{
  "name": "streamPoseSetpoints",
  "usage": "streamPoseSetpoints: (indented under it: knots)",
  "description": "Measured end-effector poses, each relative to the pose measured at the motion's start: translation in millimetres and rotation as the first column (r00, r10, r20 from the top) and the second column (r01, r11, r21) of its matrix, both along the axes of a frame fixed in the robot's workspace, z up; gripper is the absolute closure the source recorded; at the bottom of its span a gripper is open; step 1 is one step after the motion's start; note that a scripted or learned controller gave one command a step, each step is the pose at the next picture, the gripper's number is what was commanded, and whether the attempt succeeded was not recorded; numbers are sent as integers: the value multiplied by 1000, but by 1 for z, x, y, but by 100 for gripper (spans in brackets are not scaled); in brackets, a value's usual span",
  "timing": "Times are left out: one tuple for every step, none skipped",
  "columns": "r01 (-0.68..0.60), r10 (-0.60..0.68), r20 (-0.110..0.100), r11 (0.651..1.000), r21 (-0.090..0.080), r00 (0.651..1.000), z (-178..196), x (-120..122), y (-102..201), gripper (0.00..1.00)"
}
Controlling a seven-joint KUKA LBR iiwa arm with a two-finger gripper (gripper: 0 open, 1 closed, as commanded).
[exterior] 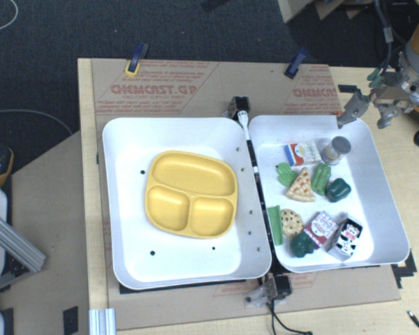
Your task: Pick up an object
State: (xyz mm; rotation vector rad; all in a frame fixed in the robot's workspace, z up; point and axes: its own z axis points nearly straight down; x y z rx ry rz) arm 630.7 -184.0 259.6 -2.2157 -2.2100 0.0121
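Note:
The right bin (384, 187) holds several small toy foods. Among them are a white snack carton (304, 152), a grey can (339, 147), a pizza slice (302, 185), a green pepper (321, 175), a cookie (290, 220), a pink packet (322, 227) and a black-and-white carton (348, 238). My gripper (368, 114) hangs over the bin's far right corner, above and behind the grey can. It is open, with its two fingers spread apart and nothing between them.
The left bin (126, 208) holds a yellow three-part plate (192, 192). A black divider strip (251, 162) runs between the two bins. Blue clamps (135, 59) (295, 63) hold the cardboard base at the far edge.

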Motion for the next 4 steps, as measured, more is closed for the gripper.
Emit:
streamPoseSetpoints:
  knots:
    - [-3,3,13,1000,-3,1000,8,2,0,0]
    - [-4,4,9,1000,-2,1000,-39,8,7,0]
    - [-2,2,8,1000,-2,1000,-83,7,3,0]
    - [-2,2,15,1000,-6,1000,-130,12,-6,0]
